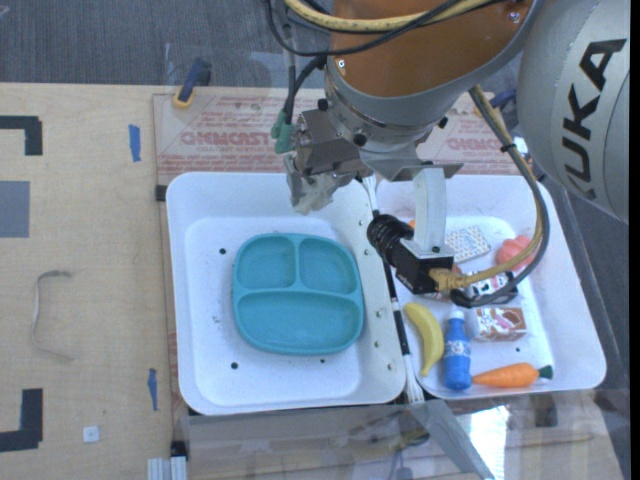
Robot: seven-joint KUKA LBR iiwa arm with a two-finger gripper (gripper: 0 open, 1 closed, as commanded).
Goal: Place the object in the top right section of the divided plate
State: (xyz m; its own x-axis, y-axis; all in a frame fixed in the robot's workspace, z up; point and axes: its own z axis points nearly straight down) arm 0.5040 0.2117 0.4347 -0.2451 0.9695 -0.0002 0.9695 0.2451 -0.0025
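Note:
A teal divided plate (297, 293) lies in the left white bin (200, 268); its top right section (328, 266) holds nothing. My gripper (312, 190) hangs over the far side of the left bin, just beyond the plate's far edge and slightly left of that section. The bulky arm above hides most of it. I see no object clearly held beneath it.
The right bin (575, 338) holds a banana (428, 336), a blue bottle (457, 353), a carrot (508, 375), a patterned box (468, 240), a pink item (515, 250) and a snack pack (500, 321). Black cabling (405, 258) crosses the divider between the bins.

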